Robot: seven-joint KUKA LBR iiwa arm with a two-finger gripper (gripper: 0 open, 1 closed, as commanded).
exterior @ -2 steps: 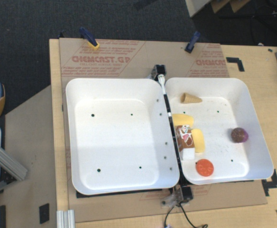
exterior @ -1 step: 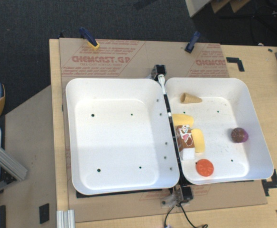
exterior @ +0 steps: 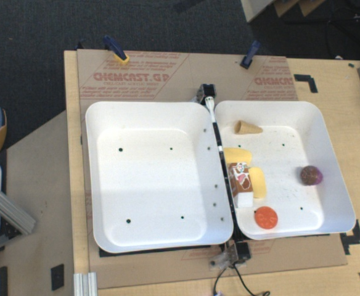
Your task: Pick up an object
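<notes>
Bright, even overhead light. Left bin [exterior: 106, 165] floor near blown-out white, faint shading along its near wall. Short soft shadows beside items in right bin [exterior: 328, 165]. Dark floor [exterior: 32, 29] underexposed. Overall slightly soft, mild grain.

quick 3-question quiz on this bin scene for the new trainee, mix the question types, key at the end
1. True or false: the purple ball lies in the left bin.
2. Which object lies nearest the right bin's front wall? A) tan wedge B) orange-red disc C) purple ball
3. Fill in: the yellow and brown packet cluster lies along the right bin's ____ wall.

Key: 1 false; 2 B; 3 left, beside the divide between the bins.
</notes>
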